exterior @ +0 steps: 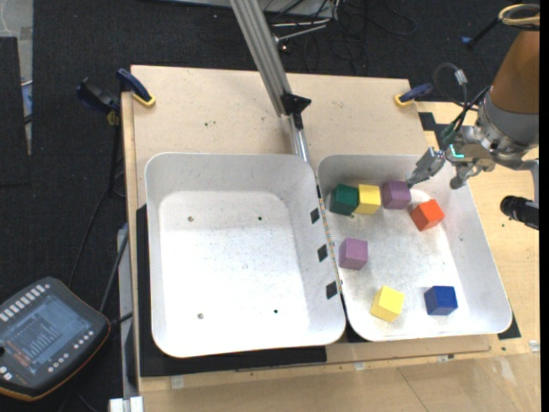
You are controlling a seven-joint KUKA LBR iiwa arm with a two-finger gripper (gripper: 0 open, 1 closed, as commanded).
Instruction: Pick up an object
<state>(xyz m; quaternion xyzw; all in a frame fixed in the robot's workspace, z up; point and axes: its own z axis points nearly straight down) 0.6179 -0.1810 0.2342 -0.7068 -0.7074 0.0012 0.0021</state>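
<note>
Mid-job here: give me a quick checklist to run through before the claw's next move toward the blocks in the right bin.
1. Claw carrying nothing: ok, fingers spread and bare.
2. Claw above the right bin: ok, at its upper right edge.
3. Nearest target free-standing: ok, the orange block stands apart.
4. Top row clear for grasping: not ok, green block, yellow block and purple block are bunched together.
5. Claw height above blocks: cannot tell.

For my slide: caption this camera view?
Open gripper hovers above the right bin holding seven coloured blocks.
</note>
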